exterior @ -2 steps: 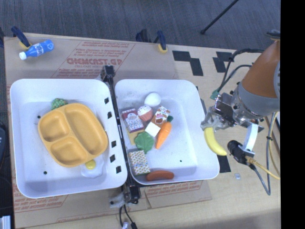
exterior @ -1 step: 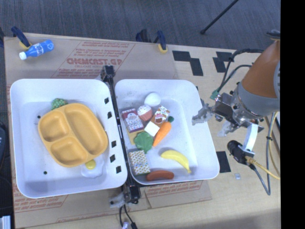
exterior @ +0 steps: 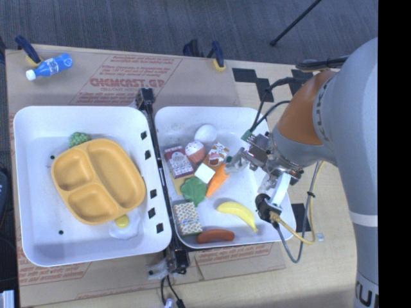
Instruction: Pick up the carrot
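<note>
Carrot (exterior: 217,180) lies unlifted in the right bin (exterior: 192,115), just left of the gripper (exterior: 243,158); jaw state cannot be told; whole pick remains.

two bins sit side by side on the counter (exterior: 212,82), the left bin (exterior: 26,172) holding a divided plate (exterior: 96,178) with broccoli (exterior: 78,138) behind it and a fried egg (exterior: 123,224) at its near edge. in the right bin (exterior: 186,115) the carrot (exterior: 217,180) lies mid-bin, an egg (exterior: 205,133) behind it, a leaf (exterior: 193,189) touching its left end, a banana (exterior: 236,213) and sausage (exterior: 215,236) nearer the front. the gripper (exterior: 247,156) is just right of the carrot, and a bottle (exterior: 49,66) lies on the counter behind the left bin.
</note>
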